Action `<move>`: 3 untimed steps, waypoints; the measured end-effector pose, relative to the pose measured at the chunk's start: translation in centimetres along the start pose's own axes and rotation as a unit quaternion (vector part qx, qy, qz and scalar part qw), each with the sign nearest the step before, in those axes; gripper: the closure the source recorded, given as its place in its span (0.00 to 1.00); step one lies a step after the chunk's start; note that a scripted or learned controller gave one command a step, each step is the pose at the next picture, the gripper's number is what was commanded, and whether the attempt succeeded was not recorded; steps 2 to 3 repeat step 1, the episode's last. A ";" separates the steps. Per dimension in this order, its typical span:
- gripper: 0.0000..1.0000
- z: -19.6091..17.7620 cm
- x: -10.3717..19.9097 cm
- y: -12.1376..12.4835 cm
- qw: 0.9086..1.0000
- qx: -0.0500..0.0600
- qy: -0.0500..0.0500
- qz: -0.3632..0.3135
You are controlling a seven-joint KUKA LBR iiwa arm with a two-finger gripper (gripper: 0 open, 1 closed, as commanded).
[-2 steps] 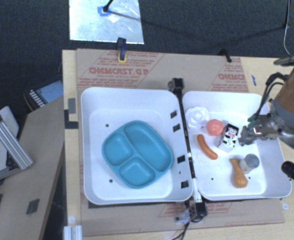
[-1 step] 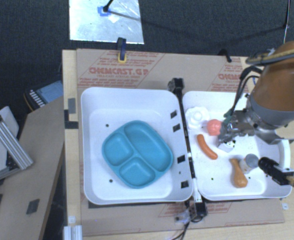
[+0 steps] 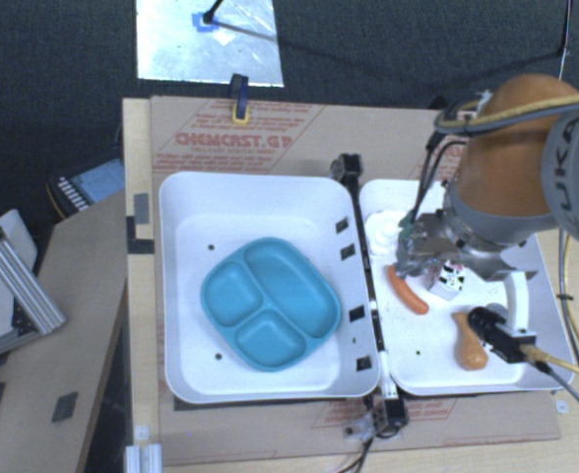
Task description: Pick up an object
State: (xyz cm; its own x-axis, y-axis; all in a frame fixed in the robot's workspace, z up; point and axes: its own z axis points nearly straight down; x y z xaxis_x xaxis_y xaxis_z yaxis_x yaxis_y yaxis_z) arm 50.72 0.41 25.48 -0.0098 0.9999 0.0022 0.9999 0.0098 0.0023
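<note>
Looking down on the bench, I have the arm [image 3: 511, 166] reaching in from the right, its orange band bulking over the far side of the right bin [image 3: 422, 361]. The gripper [image 3: 415, 252] sits low over that bin's left part, close to the divider between the two bins. From this slant I cannot tell whether the claw is released or clenched, and I see nothing that is clearly gripped by it.

Four candidates lie in the right bin. An orange sausage-shaped piece [image 3: 409, 293] lies at a diagonal on the bin floor, its upper end just below the gripper; I cannot say whether the two touch. A small white block with dark marks [image 3: 448, 282] sits just to the right of the sausage, near the wrist. A pale white lump [image 3: 381, 231] rests up by the bin's left wall, just beside the gripper. A tan, club-shaped piece [image 3: 469, 346] lies towards the near edge, apart from the sausage.

The left bin [image 3: 186, 264] holds a blue divided plate [image 3: 270, 304] with three compartments, flat on the floor and well away from the gripper. Both bins rest on a sheet of printed cardboard [image 3: 240, 138].
</note>
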 end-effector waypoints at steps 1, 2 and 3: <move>1.00 0.1 5.7 1.4 1.000 0.000 0.000 0.000; 1.00 0.1 5.7 1.4 1.000 0.000 0.000 0.000; 1.00 0.1 5.7 1.4 1.000 0.000 0.000 0.000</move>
